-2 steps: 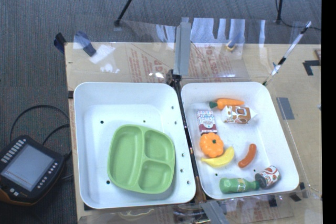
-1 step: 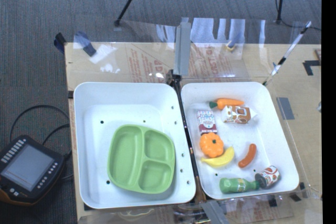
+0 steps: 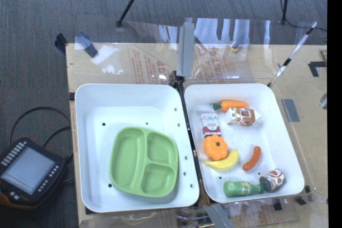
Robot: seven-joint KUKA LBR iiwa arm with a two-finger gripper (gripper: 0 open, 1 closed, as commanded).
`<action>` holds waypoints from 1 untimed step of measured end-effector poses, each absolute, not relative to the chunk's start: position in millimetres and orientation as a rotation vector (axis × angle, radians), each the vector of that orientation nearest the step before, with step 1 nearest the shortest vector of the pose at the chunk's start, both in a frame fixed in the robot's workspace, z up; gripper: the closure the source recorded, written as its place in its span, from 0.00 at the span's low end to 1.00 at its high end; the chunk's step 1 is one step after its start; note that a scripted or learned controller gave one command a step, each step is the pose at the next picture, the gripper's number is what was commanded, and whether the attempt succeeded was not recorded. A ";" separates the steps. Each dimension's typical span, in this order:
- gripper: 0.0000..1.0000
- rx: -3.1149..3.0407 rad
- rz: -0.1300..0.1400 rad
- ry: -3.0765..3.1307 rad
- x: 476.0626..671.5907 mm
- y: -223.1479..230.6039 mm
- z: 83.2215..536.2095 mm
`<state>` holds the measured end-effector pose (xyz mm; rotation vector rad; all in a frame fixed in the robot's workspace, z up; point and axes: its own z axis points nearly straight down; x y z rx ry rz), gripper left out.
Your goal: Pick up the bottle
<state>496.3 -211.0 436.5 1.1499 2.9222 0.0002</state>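
Where the right bin nears, perhaps, the camera: bottle [image 3: 242, 188]

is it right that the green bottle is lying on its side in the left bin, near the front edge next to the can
Not quite. The camera view shows the green bottle lying on its side in the right bin, not the left, near the front edge next to the can.

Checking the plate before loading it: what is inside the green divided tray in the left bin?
The green tray in the left bin shows three bare compartments, with nothing lying in them. The bin floor under the tray is covered, so what lies beneath cannot be seen.
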 end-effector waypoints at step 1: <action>1.00 0.886 0.001 3.013 553.8 -209.6 436.8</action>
